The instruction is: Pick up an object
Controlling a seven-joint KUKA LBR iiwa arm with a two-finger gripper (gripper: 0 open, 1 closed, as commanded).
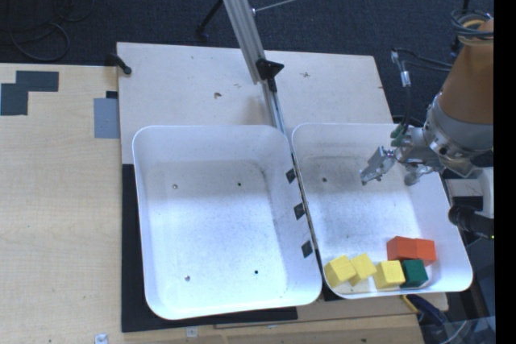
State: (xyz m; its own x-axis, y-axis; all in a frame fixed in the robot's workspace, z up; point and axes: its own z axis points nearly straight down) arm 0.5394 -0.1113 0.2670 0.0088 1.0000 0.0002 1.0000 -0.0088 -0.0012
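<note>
Several small blocks lie in the near corner of the right bin [322,149]: an orange-red block [412,249], a green block [415,273] and three yellow blocks [364,268] in a row. My gripper [387,165] hangs over the far right part of that bin, well above and behind the blocks. Its fingers [374,167] point left and stand apart with nothing between them.
The left bin [153,145] sits beside the right one, with black clips [300,210] along the shared rim. A slanted metal rail [242,20] rises behind the bins. The arm's orange band [472,76] is at the right edge.
</note>
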